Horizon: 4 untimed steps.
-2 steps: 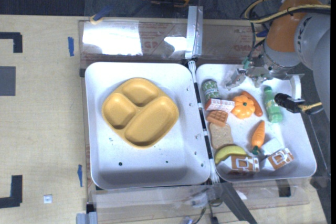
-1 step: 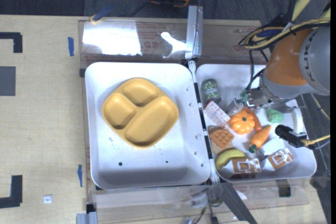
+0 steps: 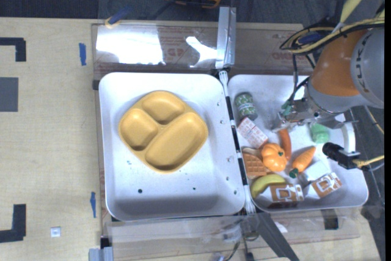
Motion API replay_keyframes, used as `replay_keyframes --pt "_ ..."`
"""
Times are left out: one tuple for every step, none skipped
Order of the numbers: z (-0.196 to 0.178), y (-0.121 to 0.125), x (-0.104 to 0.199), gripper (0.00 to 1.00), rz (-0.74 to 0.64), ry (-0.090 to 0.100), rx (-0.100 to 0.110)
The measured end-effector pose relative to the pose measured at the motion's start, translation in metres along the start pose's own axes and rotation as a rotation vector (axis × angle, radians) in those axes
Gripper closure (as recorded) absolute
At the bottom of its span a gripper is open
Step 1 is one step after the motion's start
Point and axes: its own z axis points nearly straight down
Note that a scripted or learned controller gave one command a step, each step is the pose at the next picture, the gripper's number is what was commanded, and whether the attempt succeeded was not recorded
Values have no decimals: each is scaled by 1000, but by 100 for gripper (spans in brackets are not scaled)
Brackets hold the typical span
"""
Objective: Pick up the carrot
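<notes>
The carrot (image 3: 303, 158) is orange with a small green tip and lies slanted in the right bin (image 3: 357, 195), just right of a round orange fruit (image 3: 274, 156). My gripper (image 3: 288, 121) hangs over the middle of that bin, up and to the left of the carrot, under the grey wrist with its orange band. A slim orange piece (image 3: 285, 142) runs down from right under the gripper toward the round fruit. Whether the gripper touches that piece is hidden by the wrist.
The right bin also holds a green can (image 3: 245, 105), a pink-and-white packet (image 3: 252, 130), a waffle (image 3: 253, 163), a banana (image 3: 267, 183), two small cartons (image 3: 286, 194) (image 3: 325, 183) and a green item (image 3: 319, 132). A yellow divided plate (image 3: 162, 129) sits in the left bin (image 3: 116, 192).
</notes>
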Motion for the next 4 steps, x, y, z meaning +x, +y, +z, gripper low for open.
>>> replay_keyframes --pt "0 0 0 0 0 0 0" --pt "10 -79 -31 0 -4 1 7" --pt "11 -85 -42 0 -114 5 6" --pt "-1 -81 -39 100 -119 5 -4"
